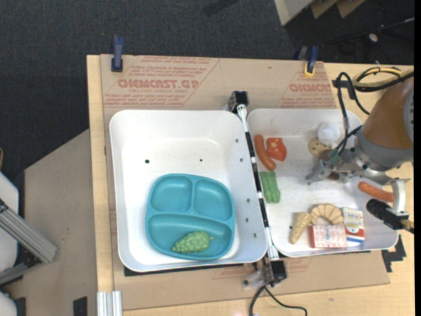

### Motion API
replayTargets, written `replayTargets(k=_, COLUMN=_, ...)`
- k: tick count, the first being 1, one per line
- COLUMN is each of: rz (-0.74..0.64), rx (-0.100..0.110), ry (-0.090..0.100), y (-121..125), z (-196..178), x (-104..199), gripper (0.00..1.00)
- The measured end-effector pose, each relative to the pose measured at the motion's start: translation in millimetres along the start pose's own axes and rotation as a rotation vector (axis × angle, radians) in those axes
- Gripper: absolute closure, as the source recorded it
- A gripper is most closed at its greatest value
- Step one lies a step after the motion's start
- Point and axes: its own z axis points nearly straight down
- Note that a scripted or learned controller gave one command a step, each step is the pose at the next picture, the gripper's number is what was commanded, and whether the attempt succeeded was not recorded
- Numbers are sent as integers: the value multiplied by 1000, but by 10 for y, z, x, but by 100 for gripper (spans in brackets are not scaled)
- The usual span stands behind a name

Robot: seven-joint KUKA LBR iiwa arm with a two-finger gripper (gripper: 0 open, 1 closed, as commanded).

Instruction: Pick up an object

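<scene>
From the overhead camera I see the gripper (323, 171) low in the right bin (289, 125); I cannot tell its state. Cookie (320, 147) just beyond, carton (335, 236) nearer me, grapes (192, 242) on the left bin's plate (191, 214)

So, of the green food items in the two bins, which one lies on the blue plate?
The green grapes, in the plate's front compartment, in the left bin. The other green item, the long green piece, lies in the right bin beside the divider.
</scene>
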Motion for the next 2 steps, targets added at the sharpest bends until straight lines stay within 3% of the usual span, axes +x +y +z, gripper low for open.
replayTargets(k=1, rz=-9, rx=7, ry=35, y=17, z=4, x=-216, gripper=0)
replayTargets(k=2, rz=-2, rx=11, ry=14, y=-350, z=9, x=-324, gripper=0)
